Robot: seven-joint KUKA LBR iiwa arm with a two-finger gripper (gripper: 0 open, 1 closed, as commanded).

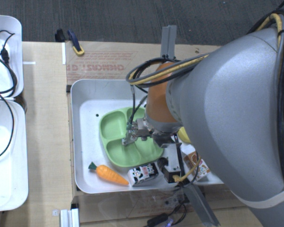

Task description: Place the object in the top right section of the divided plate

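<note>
A green divided plate (114,126) lies in the white bin (83,126), left of centre. My gripper (131,138) hangs low over the plate, about where its dividers meet, with the grey arm and its orange band (157,96) covering the plate's right side. A toy carrot (109,174) lies in the bin just below the plate. Beside the carrot, a small black-and-white milk carton (143,173) rests on its side. I cannot see anything held in the gripper.
A yellow object (183,135) and a printed packet (199,167) peek out from under the arm at the bin's right. Another white bin (9,183) with black cables sits at the far left. A blue clamp (75,42) lies on the bench behind.
</note>
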